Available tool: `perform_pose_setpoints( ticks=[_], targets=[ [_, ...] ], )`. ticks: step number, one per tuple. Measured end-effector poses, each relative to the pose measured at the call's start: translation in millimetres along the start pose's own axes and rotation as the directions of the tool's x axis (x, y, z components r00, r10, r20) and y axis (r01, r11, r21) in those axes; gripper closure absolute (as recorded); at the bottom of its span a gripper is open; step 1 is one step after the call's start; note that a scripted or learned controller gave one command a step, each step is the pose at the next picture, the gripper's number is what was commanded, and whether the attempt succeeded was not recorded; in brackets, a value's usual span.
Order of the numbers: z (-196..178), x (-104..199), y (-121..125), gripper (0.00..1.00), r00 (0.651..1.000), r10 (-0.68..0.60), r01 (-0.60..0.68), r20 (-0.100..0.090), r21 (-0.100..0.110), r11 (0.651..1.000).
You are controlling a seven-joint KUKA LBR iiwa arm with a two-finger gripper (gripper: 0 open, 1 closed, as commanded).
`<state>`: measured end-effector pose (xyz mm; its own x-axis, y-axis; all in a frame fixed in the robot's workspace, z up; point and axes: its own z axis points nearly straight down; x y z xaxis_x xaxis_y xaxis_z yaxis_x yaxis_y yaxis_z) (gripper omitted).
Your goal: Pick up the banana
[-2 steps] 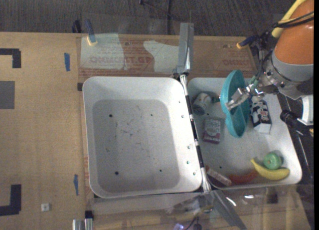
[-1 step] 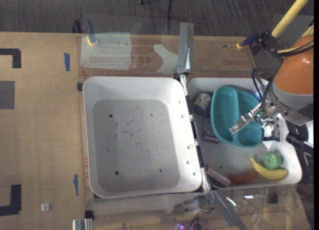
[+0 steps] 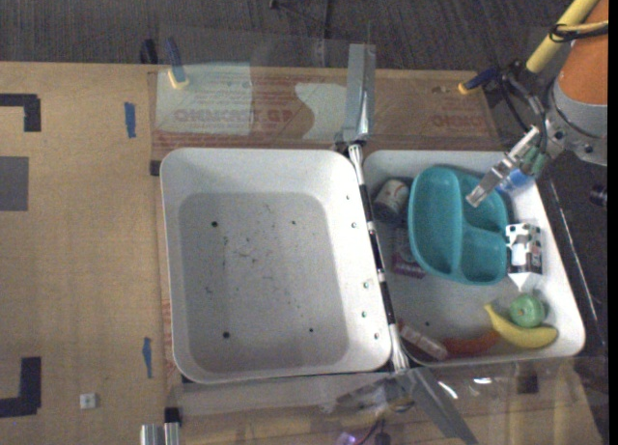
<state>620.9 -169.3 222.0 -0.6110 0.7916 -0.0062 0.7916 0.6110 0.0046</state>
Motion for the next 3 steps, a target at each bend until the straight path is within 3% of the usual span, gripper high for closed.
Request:
perform_pose_setpoints(
  ticks=[1, 2, 3],
  targets=[
    [-11.6, -0.8, 1.7, 1.00, 1.000, -0.001, 0.001, 0.006, -0.005, 1.000],
    [-77.1, -40.3, 10.8, 1.00, 0.909, 0.416, -0.416, 0.001, 0.001, 0.909],
    [-204.4, 1.7, 62.5, 1.00, 0.949, 0.315, -0.315, 0.000, 0.001, 0.949]
  ],
)
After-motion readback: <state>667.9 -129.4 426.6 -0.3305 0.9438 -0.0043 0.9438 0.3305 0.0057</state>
